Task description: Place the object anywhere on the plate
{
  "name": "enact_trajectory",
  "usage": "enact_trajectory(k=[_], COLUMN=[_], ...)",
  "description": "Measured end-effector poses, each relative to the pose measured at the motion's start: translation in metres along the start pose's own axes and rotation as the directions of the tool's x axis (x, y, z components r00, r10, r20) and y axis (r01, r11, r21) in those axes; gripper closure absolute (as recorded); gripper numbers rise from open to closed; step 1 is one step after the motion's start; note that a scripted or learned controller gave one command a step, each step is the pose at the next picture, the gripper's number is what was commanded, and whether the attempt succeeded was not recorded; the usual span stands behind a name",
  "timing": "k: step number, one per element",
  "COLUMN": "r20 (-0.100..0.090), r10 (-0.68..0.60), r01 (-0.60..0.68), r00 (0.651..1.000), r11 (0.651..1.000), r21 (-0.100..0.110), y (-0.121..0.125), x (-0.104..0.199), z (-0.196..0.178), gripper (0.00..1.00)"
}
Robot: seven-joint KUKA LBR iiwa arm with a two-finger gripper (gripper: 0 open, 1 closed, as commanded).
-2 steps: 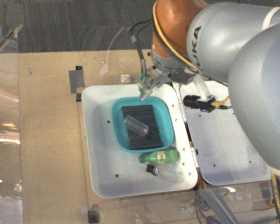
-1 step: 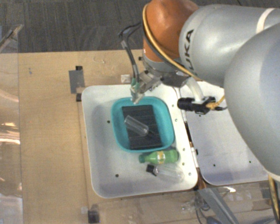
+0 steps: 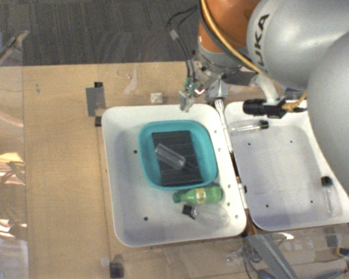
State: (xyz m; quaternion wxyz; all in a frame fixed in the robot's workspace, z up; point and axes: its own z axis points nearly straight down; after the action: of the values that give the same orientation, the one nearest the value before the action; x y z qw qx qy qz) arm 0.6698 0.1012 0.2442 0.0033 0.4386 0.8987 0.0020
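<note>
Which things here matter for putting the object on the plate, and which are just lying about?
For the job: teal plate; clear cup lying on it, probably the object.
Lying about: green bottle and black-capped clear bottle, left bin; clear tube and small vial, right bin.

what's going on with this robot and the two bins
The KUKA arm reaches in from the right, and its gripper hangs over the back rim of the left bin, apart from everything in it. In that bin, a clear plastic cup lies on its side on a teal square plate. A green bottle lies just in front of the plate, next to a clear black-capped bottle. The right bin holds a small clear vial.
</note>
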Motion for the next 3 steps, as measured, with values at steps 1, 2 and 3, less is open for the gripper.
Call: enact_trajectory(k=[1,2,3], r20=[-0.001,0.000,-0.001], r10=[-0.152,-0.268,-0.254], r01=[0.152,0.268,0.254], r00=[0.988,0.964,0.967], r11=[0.988,0.964,0.967], r21=[-0.001,-0.002,0.000], y=[0.032,0.044,0.039], x=[0.046,0.063,0.061], z=[-0.002,-0.079,-0.018], gripper=[1.00,1.00,1.00])
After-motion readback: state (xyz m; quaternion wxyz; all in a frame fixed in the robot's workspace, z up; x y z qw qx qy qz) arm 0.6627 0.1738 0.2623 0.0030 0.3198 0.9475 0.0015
